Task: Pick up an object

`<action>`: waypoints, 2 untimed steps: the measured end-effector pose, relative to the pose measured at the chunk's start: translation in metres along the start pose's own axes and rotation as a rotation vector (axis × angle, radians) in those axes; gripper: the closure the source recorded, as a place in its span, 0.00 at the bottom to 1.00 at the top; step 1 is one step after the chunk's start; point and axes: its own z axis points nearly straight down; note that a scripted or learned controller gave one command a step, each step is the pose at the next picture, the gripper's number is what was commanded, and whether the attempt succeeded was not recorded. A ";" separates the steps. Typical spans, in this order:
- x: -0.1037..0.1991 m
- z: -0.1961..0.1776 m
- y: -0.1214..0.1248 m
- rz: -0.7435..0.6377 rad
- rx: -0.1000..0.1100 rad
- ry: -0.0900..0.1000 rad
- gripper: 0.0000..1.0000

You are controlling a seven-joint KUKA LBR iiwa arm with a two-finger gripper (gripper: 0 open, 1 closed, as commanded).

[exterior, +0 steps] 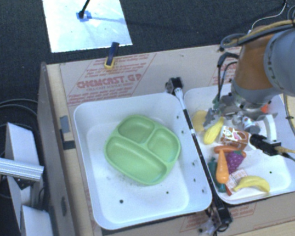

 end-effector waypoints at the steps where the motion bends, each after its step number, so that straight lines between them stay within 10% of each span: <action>1: 0.002 0.025 -0.005 0.002 0.007 0.001 0.00; 2: 0.002 0.014 -0.004 0.002 0.004 0.002 1.00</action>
